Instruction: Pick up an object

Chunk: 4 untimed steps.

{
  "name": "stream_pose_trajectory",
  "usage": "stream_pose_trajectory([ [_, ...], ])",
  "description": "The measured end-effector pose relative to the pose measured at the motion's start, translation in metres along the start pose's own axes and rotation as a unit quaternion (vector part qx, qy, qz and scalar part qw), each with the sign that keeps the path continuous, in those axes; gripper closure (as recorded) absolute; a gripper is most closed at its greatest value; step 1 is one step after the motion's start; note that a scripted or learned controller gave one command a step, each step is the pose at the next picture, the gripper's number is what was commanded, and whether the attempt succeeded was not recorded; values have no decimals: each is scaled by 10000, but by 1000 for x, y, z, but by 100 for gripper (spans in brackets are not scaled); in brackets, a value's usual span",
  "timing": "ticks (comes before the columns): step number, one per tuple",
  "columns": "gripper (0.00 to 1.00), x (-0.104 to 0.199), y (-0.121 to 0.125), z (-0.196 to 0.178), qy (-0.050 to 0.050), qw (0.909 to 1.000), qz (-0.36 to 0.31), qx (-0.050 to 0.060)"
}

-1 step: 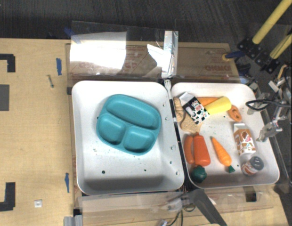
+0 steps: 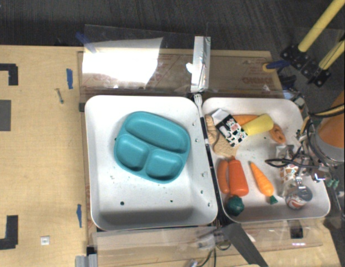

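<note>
Gripper (image 2: pixel 295 174) (grip state unclear) in right bin (image 2: pixel 314 213), carrot (image 2: pixel 262 182) just left

No readable text anywhere

We find faint reddish print on the brown cardboard (image 2: pixel 247 74) behind the bins, up and left of the gripper (image 2: pixel 297 168), too blurred to read; the black-and-white patterned carton (image 2: pixel 230 129) to the gripper's left bears no letters we can make out.

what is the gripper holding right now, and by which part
It cannot be told: the gripper sits low over the right bin among toy food, too cluttered to show anything between its fingers.
</note>
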State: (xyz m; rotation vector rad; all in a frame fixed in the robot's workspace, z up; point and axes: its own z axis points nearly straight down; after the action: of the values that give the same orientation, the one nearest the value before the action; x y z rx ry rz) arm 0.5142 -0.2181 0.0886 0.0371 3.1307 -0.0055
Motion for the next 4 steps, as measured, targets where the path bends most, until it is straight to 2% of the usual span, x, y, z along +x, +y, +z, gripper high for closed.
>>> stream_pose_trajectory([
  [1, 0, 32, 59, -1, -3, 10000, 95, -14],
  [2, 0, 19, 4, -24, 11, 9952, -982, -8],
  [3, 0, 21, 18, 0, 11, 9975, -701, -7],
  [4, 0, 24, 71, -1, -14, 9973, -736, -14],
])
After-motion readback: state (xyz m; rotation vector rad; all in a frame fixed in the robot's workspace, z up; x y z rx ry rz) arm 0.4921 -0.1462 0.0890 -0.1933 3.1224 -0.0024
